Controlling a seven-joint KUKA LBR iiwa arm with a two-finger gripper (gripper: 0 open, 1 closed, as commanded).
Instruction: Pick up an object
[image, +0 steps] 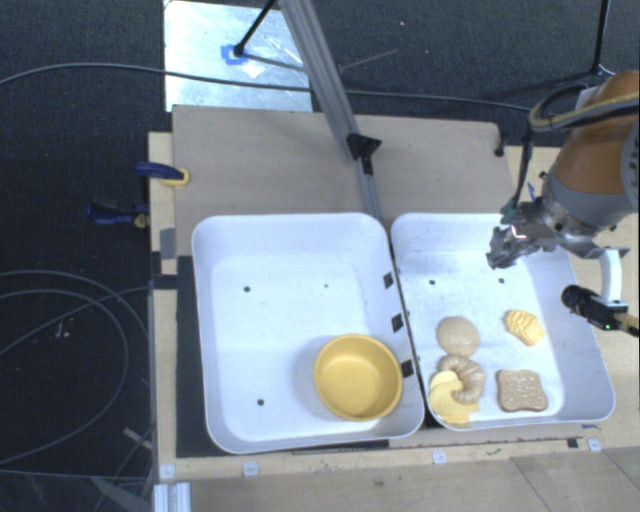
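While the tool is hanging over the right bin, its state impossible to tell, a toast piece is lying below.

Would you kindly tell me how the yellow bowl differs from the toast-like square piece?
The yellow bowl is round, hollow and larger; the toast piece is flat, squarish, tan and smaller. The bowl sits in the left bin, the toast in the right bin. Both lie near their bins' front edges.
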